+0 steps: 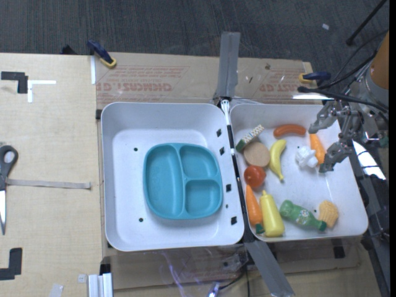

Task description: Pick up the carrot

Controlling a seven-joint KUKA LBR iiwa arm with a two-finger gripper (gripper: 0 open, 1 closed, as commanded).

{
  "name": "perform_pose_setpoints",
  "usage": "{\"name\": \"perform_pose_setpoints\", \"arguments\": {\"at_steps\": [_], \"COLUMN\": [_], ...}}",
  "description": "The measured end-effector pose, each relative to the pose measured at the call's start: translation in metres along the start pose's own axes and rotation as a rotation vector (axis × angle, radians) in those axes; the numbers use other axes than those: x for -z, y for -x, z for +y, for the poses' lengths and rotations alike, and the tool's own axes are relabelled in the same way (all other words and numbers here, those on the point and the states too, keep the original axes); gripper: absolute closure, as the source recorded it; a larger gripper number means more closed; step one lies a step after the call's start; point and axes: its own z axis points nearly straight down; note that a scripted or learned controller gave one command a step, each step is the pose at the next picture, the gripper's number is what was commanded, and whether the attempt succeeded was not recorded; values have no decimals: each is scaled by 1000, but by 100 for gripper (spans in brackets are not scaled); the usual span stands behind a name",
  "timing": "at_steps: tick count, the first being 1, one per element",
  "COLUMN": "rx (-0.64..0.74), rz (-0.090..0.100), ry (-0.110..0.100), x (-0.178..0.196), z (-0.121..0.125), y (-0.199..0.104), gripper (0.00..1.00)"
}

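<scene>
Two white bins sit side by side on the bench; right bin point(357, 193) holds the clutter. Gripper point(323, 142) hangs at its far right, fingers spread, one above and one below the carrot point(317, 148), not closed on it. Carrot lies near-upright in view, long axis running between the fingertips. White toy point(304, 157) touches its left; sausage point(289, 129) just above-left; banana point(278, 158) farther left.
</scene>
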Motion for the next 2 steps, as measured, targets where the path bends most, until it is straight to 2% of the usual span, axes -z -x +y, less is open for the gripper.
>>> {"name": "perform_pose_setpoints", "arguments": {"at_steps": [1, 2], "rx": [-270, -555], "rz": [-2, 5], "ry": [-1, -1], "x": [-2, -136], "z": [-86, -84], "y": [32, 34], "gripper": [0, 0]}}
